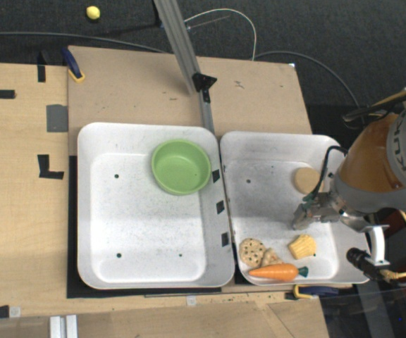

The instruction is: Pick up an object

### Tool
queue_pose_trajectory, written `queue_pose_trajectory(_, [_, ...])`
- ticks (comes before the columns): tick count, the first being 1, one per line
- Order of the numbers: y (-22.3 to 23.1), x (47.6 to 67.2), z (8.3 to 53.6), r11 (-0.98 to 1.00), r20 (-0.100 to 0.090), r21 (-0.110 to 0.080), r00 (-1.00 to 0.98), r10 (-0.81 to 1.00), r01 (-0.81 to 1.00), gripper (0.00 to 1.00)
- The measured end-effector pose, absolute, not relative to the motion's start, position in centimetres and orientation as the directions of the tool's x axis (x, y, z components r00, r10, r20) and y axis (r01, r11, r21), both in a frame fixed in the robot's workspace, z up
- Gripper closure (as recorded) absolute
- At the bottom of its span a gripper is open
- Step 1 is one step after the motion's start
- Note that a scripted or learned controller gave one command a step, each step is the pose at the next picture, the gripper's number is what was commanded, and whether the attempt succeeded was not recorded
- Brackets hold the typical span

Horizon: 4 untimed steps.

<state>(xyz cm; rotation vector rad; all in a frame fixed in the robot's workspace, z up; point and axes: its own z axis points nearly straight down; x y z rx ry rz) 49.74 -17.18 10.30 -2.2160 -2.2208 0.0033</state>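
The right bin [259, 153] holds a tan round piece [305, 180] near its right wall, a yellow ridged chunk [302, 246], a speckled cookie [251, 251] and an orange carrot with a green tip [278, 272] along the front. My gripper [303, 217] hangs low inside this bin, between the tan piece and the yellow chunk, just above the chunk. Nothing shows between its fingers. A green bowl [181, 166] sits in the left bin [118, 210] at its back right.
The ridge between the two bins [219, 210] runs down the middle. A grey metal bar [178, 34] slants in from the top to the bins' back edge. Cables loop over the dark floor behind the bench. A small yellow ball [92, 12] lies at top left.
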Motion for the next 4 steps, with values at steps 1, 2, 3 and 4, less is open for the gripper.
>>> queue_pose_trajectory(1, [-17.1, 49.8, 16.6, 0.002, -0.001, 0.004, -0.002, 1.0, 1.0, 1.0])
queue_pose_trajectory(2, [-17.3, 49.9, 20.8, 0.002, -0.001, 0.003, -0.002, 1.0, 1.0, 1.0])
queue_pose_trajectory(3, [-17.3, 50.0, 26.0, 0.002, -0.002, 0.005, -0.002, 1.0, 1.0, 1.0])
queue_pose_trajectory(4, [-12.7, 52.0, 25.0, 0.006, 0.001, -0.001, -0.006, 1.0, 1.0, 1.0])
